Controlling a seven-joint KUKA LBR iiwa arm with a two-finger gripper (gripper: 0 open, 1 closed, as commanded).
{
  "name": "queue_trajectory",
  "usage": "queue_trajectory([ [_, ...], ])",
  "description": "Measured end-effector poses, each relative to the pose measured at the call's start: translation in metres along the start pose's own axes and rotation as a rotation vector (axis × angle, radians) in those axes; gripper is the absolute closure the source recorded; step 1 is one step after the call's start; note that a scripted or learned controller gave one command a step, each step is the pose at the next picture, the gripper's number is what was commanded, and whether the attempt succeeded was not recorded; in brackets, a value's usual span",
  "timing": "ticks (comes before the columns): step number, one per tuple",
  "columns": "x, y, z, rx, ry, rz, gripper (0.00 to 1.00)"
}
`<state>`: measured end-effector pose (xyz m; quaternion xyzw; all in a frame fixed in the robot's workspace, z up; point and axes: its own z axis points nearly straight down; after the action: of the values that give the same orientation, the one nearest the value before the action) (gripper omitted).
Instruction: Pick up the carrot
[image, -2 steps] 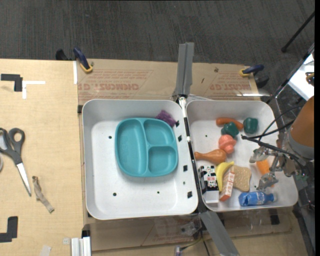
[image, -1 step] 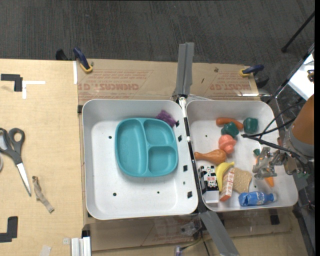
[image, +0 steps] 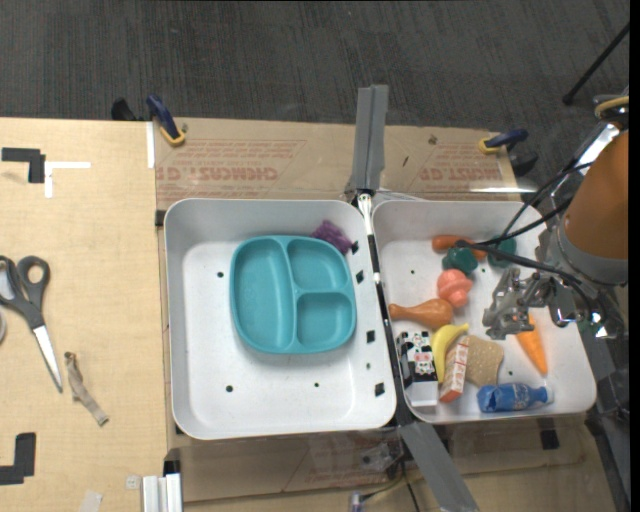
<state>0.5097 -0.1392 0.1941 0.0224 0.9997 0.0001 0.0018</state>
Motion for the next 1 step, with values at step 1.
queue_trajectory([
  [1,0.0201,0.0165,-0.0856,0.001,0.000,0.191,1.00],
])
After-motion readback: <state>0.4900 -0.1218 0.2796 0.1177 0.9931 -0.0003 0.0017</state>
